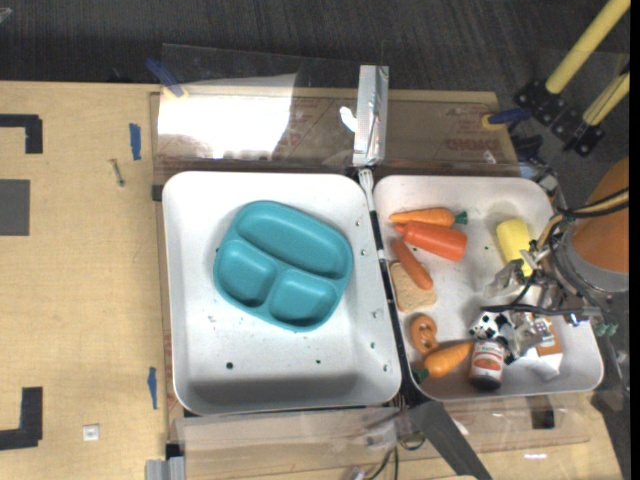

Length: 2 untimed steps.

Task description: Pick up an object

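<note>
Small bottle crowds right bin's front edge; gripper (jaw state unclear) risks snagging neighbouring clutter.

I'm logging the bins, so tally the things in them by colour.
Teal: 1, divided tray
Orange: 4, toy carrots and similar
Yellow: 1
Tan: 1
Mixed: 3 or so, jumbled by the claw
Total: about 10

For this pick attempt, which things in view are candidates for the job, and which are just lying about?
Belongs to the job:
- gripper, low over the right bin
- yellow piece
- two carrots
- small can
- black-and-white toy

Just lying about:
- teal divided tray in the left bin
- blue tape marks on the bench
</note>
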Available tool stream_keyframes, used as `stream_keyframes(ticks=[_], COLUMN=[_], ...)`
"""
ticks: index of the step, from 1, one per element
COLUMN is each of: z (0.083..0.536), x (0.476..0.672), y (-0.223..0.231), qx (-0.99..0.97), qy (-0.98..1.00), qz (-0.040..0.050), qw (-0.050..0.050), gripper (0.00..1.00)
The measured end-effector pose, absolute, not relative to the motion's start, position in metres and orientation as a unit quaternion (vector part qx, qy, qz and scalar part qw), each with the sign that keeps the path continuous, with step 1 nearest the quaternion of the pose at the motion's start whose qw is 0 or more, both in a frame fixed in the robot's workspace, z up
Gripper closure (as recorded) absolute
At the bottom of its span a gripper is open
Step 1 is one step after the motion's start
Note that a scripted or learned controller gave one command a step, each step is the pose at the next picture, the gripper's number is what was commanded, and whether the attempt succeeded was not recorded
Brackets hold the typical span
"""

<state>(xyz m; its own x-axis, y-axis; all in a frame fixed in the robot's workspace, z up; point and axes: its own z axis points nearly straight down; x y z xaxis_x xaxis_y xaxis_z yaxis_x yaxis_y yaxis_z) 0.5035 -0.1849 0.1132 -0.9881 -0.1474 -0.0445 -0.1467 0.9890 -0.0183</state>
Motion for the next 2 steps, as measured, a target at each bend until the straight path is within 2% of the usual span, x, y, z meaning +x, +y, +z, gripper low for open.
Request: stream_keyframes(ticks=[1,2], z=[0.127,0.112], x=[0.593,0.570], y=[-0.224,-0.190], qx=[-0.035,0.040], qy=[0.999,0.999], qz=[-0.0032,-0.0117], qw=[0.011,0.025], gripper=[0.00,0.00])
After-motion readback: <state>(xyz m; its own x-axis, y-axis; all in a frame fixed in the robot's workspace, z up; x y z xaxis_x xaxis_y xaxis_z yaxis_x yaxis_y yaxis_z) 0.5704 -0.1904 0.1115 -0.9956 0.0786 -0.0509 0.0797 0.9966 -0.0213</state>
